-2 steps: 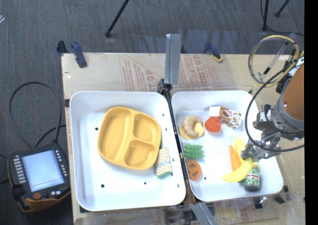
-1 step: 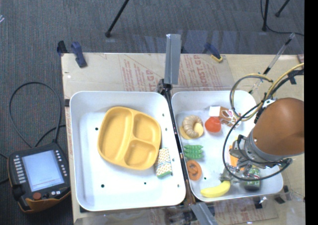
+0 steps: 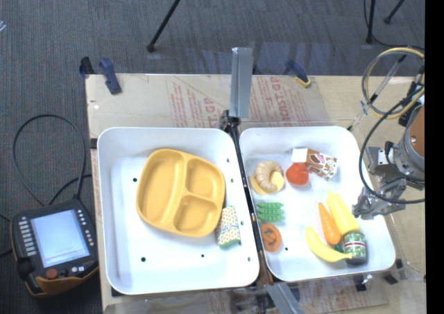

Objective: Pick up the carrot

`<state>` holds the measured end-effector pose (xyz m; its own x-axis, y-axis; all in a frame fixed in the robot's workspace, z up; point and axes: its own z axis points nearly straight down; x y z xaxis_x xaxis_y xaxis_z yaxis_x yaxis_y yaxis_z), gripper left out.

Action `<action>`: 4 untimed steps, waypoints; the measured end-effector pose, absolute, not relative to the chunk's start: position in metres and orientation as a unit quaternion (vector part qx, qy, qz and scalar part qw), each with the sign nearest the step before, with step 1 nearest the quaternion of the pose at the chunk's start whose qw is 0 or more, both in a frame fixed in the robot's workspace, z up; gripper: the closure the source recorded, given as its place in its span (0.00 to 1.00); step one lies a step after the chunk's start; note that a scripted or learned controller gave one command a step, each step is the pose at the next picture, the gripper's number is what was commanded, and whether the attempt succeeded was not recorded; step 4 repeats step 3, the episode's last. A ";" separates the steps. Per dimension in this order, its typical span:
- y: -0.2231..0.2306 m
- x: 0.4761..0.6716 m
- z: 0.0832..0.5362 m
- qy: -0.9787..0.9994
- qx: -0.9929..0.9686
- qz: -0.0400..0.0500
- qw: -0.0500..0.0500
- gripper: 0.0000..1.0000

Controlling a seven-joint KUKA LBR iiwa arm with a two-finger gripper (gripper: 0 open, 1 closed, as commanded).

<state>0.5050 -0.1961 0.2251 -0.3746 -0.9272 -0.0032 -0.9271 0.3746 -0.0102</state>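
The carrot (image 3: 327, 223) is a small orange cone lying in the right bin (image 3: 277, 271), near its front right. Its tip points toward the back. A yellow banana-shaped piece (image 3: 342, 213) lies against its right side. Another yellow piece (image 3: 321, 247) curves in front of it. My gripper (image 3: 372, 206) hangs over the bin's right rim, to the right of the carrot and slightly behind it, apart from it. Nothing is seen held in it.
A green-lidded jar (image 3: 354, 247) stands just front-right of the carrot. Further back lie a croissant (image 3: 268, 176), a tomato (image 3: 297, 174), a snack box (image 3: 323, 164), pea pods (image 3: 269, 210) and an orange ring (image 3: 270, 237). The left bin (image 3: 118, 264) holds a yellow divided plate (image 3: 182, 192) and a packet (image 3: 228, 227).
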 end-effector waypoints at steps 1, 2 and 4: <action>-0.195 0.503 0.220 0.829 -0.559 0.002 0.002 0.00; -0.121 0.505 0.086 0.804 -0.594 0.008 -0.002 0.00; -0.158 0.525 0.087 0.785 -0.619 0.002 0.001 0.00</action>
